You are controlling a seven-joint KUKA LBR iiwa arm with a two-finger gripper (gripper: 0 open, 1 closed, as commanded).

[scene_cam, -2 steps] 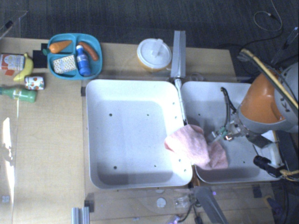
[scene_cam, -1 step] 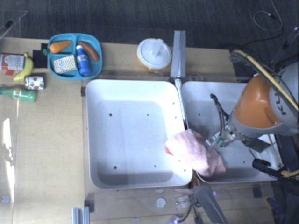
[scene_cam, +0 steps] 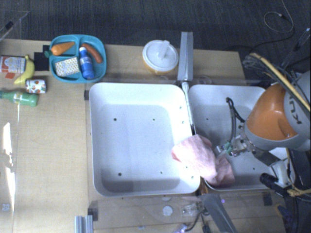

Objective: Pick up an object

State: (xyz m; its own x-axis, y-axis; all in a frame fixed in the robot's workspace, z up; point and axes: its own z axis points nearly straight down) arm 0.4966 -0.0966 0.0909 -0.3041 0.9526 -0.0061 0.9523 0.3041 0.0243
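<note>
A pink cloth [scene_cam: 201, 158] lies crumpled over the divider between the two white bins, its left lobe hanging into the lower right corner of the left bin [scene_cam: 131, 135] and its darker, folded right end resting on the floor of the right bin [scene_cam: 214, 110] near the front wall. The cloth is pale pink, soft and bunched, with a rosier fold at its right edge. The gripper [scene_cam: 228, 148] sits just to the right of the cloth, at its upper right edge, apparently touching or nearly touching the fabric. How far apart the fingers stand cannot be told from this view, and no cloth is seen between them. The arm's orange band [scene_cam: 272, 113] rises to the right, above the right bin.
</note>
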